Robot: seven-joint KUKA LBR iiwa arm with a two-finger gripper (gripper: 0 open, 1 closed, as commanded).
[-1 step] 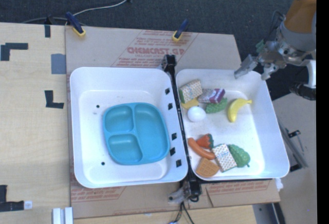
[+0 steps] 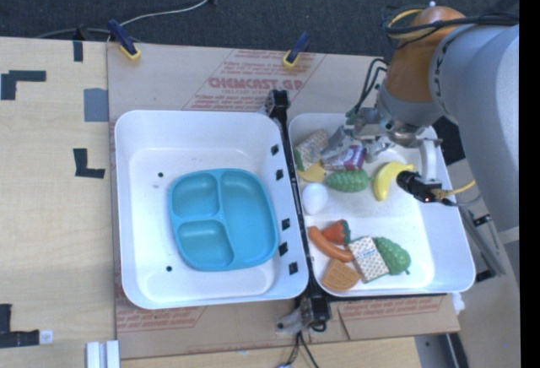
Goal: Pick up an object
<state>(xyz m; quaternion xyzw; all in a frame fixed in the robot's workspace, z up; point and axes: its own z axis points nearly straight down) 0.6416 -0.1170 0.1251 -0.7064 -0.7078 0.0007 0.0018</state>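
Observation:
The right bin (image 2: 447, 269) holds a heap of toy food. My gripper (image 2: 348, 143) is low over its back part, just above a purple item (image 2: 354, 159) and next to a pale packet (image 2: 310, 144). A green pickle (image 2: 348, 181) lies right in front of the gripper, and a yellow banana (image 2: 387, 177) lies to its right. A white egg (image 2: 314, 198) rests by the bin's left wall. Nearer the front are a carrot (image 2: 331, 247), a patterned box (image 2: 368, 259), a green broccoli (image 2: 394, 255) and a brown cookie (image 2: 340, 277).
The left bin (image 2: 135, 147) holds a blue divided plate (image 2: 224, 219). A black divider (image 2: 284, 164) separates the two bins. The grey arm with its orange band (image 2: 418, 46) reaches in from the right over the right bin's back corner. Cables trail near the bin's right side.

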